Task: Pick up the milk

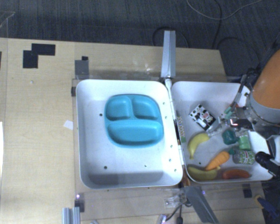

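Two shallow white bins are sitting side by side on the wooden table. The left bin is holding a blue divided plate, lying flat near the bin's middle, well apart from the walls.

The right bin is carrying the clutter. The milk, a small carton with a black-and-white cow pattern, is lying tilted in the upper middle of that bin, just above a yellow banana and apart from it. A second banana is resting along the bin's near edge. An orange carrot is lying slantwise between the two bananas. A red item, possibly a pepper, is lying beside the lower banana. A small green can is sitting near the carrot's tip.

The arm, grey with its orange band, is reaching in from the right over the right bin. The tool is hanging to the right of the milk, near a teal object; how far it is parted cannot be told here, and nothing is visibly between its tips. The milk is lying free in the bin.
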